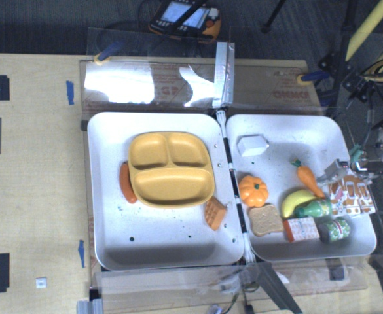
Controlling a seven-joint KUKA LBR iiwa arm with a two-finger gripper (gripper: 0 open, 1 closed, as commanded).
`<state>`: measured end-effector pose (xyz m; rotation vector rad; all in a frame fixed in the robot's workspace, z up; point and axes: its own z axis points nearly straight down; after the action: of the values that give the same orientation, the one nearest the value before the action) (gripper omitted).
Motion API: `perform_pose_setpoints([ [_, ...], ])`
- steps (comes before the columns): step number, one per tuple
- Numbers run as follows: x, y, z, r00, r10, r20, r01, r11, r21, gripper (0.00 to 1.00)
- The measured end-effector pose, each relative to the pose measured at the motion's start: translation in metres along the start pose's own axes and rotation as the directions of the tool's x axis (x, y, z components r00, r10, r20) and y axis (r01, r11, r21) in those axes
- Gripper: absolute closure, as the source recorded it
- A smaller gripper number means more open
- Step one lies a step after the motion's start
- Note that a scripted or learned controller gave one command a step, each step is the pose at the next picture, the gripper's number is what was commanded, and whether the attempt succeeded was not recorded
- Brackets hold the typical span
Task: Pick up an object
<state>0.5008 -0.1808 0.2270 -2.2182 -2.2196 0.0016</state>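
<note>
The gripper [340, 169] sits at the right bin's [279, 126] far edge, partly cut off; I cannot tell how its jaws stand. The carrot [307, 178] lies just beside it, near the banana [297, 201].

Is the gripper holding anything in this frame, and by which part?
Cannot be told: the gripper sits at the right bin's edge near the orange carrot, its grasp unclear.

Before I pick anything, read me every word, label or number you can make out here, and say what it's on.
No text reads clearly.
Cardboard panel behind the bins: faint reddish print, too blurred.
Red-and-white carton: printed pattern, illegible.
Small red box: label too small.
Handheld screen: lit, unreadable.
</note>
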Motion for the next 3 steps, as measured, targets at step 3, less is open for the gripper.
perform_pose_setpoints([
  [3,-0.006,0.041,0.141,0.989,0.150,0.002,-0.150,0.989,-0.008,0.00],
])
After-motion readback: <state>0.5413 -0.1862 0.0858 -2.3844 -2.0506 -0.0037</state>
